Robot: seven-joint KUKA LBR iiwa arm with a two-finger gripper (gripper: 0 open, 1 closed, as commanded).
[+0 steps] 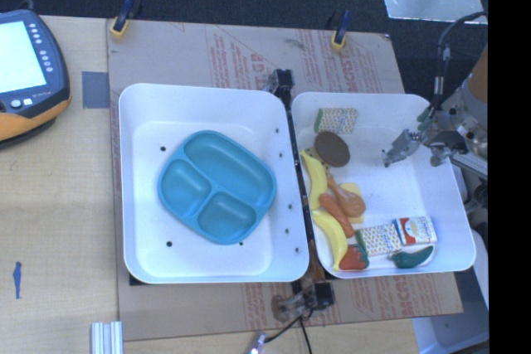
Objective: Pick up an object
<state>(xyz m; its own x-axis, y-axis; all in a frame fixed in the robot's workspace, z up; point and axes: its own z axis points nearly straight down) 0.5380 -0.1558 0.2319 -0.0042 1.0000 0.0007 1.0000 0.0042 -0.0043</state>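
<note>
The gripper (412, 152) hangs over the upper right part of the right bin (441, 177), its two fingers apart and nothing between them. The toy food lies to its left and below: a brown round piece (333, 148) and a small green-printed carton (337, 120) near the bin's top left, two bananas (323, 203) along the left wall beside an orange carrot-like piece (342, 206), and two small cartons (397, 235) with a green piece (411, 258) near the bottom edge. All sit apart from the fingers. The left bin (141, 178) holds a blue divided plate (216, 186). Both bins rest on cardboard (249, 54) clamped to a wooden bench (50, 211), where a handheld control pendant (29, 70) lies at far left.
</note>
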